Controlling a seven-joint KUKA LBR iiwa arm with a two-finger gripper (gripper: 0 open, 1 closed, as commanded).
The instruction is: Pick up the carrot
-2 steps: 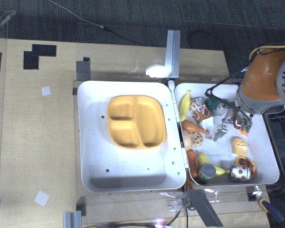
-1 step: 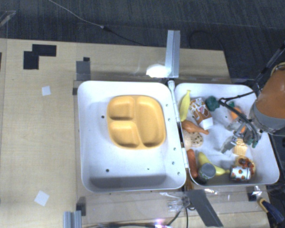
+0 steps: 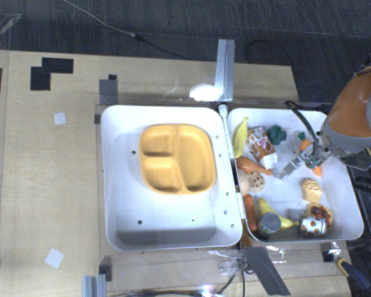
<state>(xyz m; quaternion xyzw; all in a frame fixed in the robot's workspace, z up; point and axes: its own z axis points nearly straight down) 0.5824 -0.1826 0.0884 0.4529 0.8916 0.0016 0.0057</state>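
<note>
The carrot (image 3: 305, 145) lies in the right bin (image 3: 352, 218) near its far right side. It is orange with a green top, and its other end pokes out lower down beside the wrist. My gripper (image 3: 310, 159) sits directly over the carrot's middle and hides it. The grey arm with its orange band (image 3: 352, 113) comes in from the right above the bin's edge.
The right bin also holds a banana (image 3: 240, 135), a green piece (image 3: 276, 133), a waffle-like snack (image 3: 260, 143), a cookie (image 3: 255, 181), a red sausage (image 3: 250, 206), a bread piece (image 3: 311, 190), a grey cup (image 3: 269, 223) and a can (image 3: 314, 225). A yellow divided plate (image 3: 176, 158) lies in the left bin (image 3: 120, 228).
</note>
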